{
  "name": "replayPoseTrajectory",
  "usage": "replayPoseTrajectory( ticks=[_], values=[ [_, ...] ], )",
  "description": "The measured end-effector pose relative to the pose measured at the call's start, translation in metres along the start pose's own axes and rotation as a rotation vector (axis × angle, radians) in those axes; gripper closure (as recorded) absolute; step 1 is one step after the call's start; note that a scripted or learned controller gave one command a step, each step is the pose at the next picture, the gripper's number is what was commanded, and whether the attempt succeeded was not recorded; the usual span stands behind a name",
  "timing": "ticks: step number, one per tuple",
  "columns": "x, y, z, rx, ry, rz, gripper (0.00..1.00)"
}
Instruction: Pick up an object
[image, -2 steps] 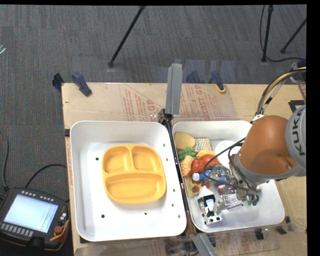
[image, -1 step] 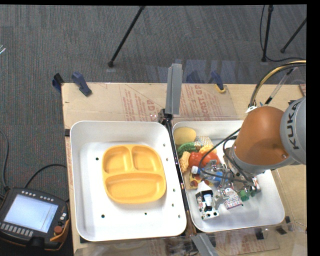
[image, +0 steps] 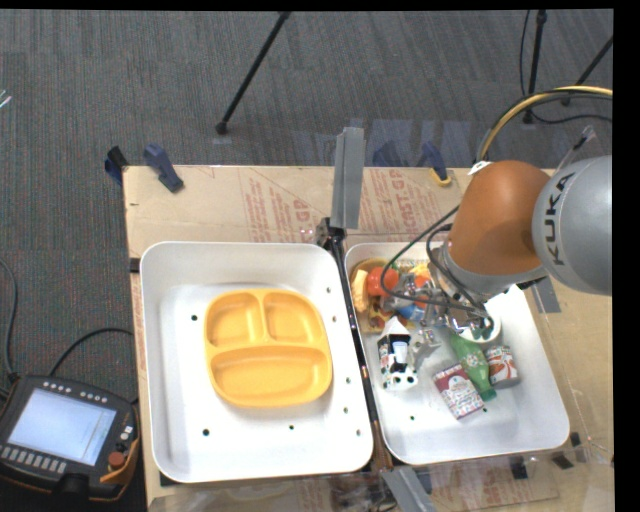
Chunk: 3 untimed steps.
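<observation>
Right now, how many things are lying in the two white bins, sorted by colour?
Yellow: 1, the divided plate in the left bin.
Black and white: 1, the cow-patterned carton.
Green: 1, the bottle.
Red: 2, the small box and the can.
Total: 5 clearly visible; more lie half hidden under the arm in the right bin.

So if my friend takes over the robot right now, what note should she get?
Gripper: low over the right bin, among the things at its upper left. I cannot tell from above whether it holds anything.
Right bin: black-and-white cow toy, green bottle, red-and-white carton, small can, and red and yellow toys near the top left corner.
Left bin: a yellow divided plate.
Done: the arm has reached the pile.
Left: lift one object out and check it comes up.
</observation>
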<state>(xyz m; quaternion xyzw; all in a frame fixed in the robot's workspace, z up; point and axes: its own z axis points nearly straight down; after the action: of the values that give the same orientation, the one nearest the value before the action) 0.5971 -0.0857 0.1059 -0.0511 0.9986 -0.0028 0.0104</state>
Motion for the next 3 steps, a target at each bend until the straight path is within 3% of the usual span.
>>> replayPoseTrajectory(
  ticks=[1, 3],
  values=[
    [-0.036, -0.007, 0.01, -0.004, 0.022, 0.015, 0.0],
    [-0.041, -0.074, 0.019, -0.009, 0.017, -0.033, 0.0]
  ],
)
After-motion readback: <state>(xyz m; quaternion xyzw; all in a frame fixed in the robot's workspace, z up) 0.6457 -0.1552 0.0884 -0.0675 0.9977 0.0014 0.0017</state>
